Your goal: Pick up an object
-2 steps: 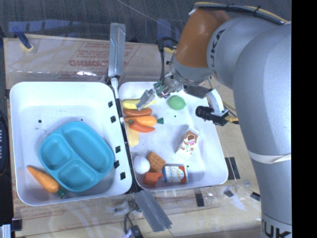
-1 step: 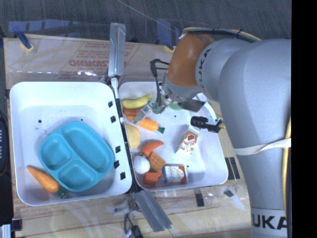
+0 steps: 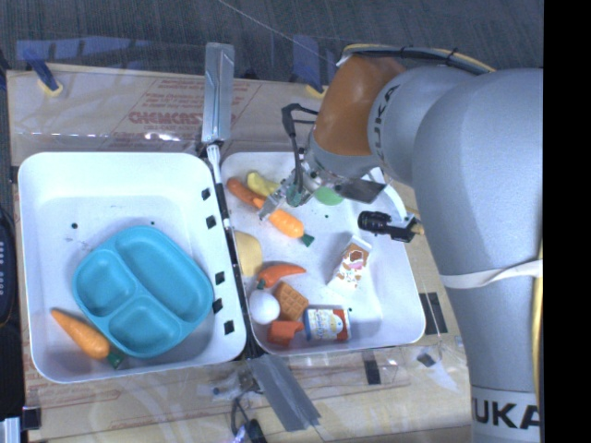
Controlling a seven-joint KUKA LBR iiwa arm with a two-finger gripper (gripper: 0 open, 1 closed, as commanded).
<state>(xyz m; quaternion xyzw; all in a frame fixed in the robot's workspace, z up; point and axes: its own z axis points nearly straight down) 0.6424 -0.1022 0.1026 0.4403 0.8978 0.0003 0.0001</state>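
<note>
Locate the gripper (image 3: 277,203) low in the back left part of the right bin (image 3: 392,289), at the end of the grey arm (image 3: 462,155) reaching in from the right. Cannot tell how far open, nor whether anything is held: masked by the wrist at this angle. Find the carrot (image 3: 290,223), orange with a green stem end, lying aslant on the bin floor just beside the gripper on its near side; cannot tell whether touching.

Note the left bin (image 3: 55,210), set against the right bin along the middle edge. Inside it, see a blue divided plate (image 3: 143,289) toward the front, with a second carrot (image 3: 81,332) just beside the plate's front left corner.

In the right bin, from larger to smaller:
- Small carton (image 3: 351,263), tilted, right of centre, well apart from the carrot.
- Can (image 3: 325,323) on its side at the front wall.
- Pale yellow lump (image 3: 247,252) against the left wall.
- Orange pepper (image 3: 280,271) just beside that lump.
- Waffle (image 3: 293,298) between pepper and can.
- White ball (image 3: 265,308) touching the waffle's left side.
- Yellow piece (image 3: 261,185) and orange piece (image 3: 242,192) at the back left, near the gripper.
- Green piece (image 3: 328,195), partly hidden under the wrist.
</note>
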